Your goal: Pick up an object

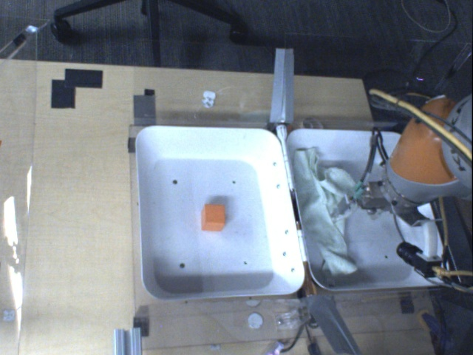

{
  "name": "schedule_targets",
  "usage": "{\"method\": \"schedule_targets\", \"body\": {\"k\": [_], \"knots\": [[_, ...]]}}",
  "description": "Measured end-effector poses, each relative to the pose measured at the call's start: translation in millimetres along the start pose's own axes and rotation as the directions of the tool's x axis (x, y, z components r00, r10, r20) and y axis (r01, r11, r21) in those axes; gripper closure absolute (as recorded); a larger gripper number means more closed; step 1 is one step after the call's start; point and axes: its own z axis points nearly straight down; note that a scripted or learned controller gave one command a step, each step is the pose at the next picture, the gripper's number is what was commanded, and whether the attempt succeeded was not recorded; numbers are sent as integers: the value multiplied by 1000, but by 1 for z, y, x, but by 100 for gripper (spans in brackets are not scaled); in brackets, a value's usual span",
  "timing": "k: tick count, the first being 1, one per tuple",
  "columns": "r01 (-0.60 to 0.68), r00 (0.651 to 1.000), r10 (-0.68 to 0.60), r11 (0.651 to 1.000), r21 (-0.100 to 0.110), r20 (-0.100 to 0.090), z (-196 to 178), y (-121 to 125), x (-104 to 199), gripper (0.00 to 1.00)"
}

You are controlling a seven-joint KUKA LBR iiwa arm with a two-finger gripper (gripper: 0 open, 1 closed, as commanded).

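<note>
Hovering low in the right bin (384, 276), the claw (360, 195) meets the crumpled cloth (325, 213) — presumably to grasp it — grip state unclear.

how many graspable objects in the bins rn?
2. An orange cube sits near the middle of the left bin. A pale crumpled cloth lies along the left side of the right bin, next to the gripper. Something could be hidden under the cloth or arm.

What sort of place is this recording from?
Probably a robotics lab. A wooden bench bears two white bins, one with an orange cube, one with a cloth; a robot arm reaches in, and an office chair base stands on dark carpet.
</note>
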Motion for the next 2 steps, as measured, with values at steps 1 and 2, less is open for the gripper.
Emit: {"method": "schedule_targets", "body": {"k": [1,2], "knots": [[0,1000,0,1000,-1,0,-9,1,0,100],[-53,999,53,999,-4,2,-98,28,-3,100]]}}
